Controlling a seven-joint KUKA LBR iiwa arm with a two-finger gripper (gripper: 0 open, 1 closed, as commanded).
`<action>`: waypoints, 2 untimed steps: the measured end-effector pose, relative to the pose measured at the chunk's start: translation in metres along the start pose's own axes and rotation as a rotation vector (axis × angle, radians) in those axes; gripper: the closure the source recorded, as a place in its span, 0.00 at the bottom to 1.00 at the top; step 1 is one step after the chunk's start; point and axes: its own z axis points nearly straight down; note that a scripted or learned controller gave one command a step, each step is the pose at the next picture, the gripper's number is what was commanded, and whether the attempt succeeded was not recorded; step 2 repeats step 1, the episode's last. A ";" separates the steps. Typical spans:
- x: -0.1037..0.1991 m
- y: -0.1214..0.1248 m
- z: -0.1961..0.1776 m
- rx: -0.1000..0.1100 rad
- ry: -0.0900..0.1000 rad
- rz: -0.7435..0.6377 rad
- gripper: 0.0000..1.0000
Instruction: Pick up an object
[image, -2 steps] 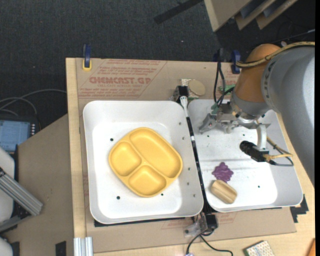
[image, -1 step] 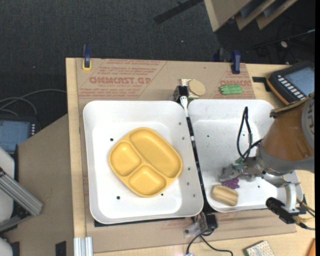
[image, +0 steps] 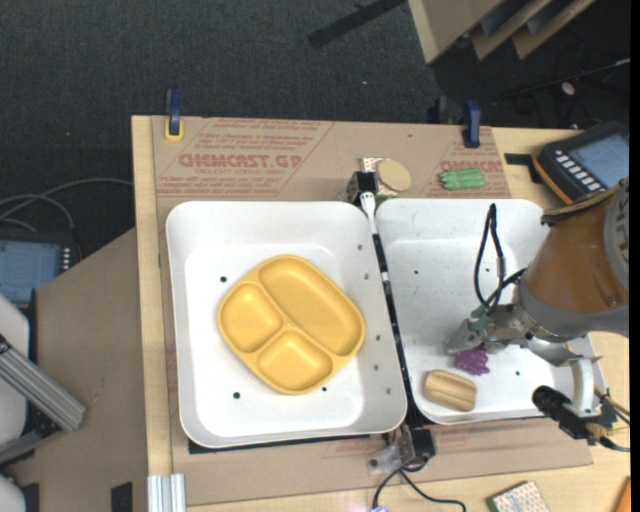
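The arm's wrist covers most of the end effector in the right bin, so its opening cannot be told; it sits over a purple object, beside a tan block

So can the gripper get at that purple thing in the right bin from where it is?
Probably yes: the gripper sits right above the purple object, nothing lying between; the tan block lies apart.

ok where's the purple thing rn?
In the camera view the purple object lies in the right bin, toward its front, just behind the tan bread-like piece and right by the gripper.
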 end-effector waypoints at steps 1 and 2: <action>0.100 0.010 -0.095 -0.008 0.004 -0.015 1.00; 0.100 0.010 -0.095 -0.008 0.004 -0.015 1.00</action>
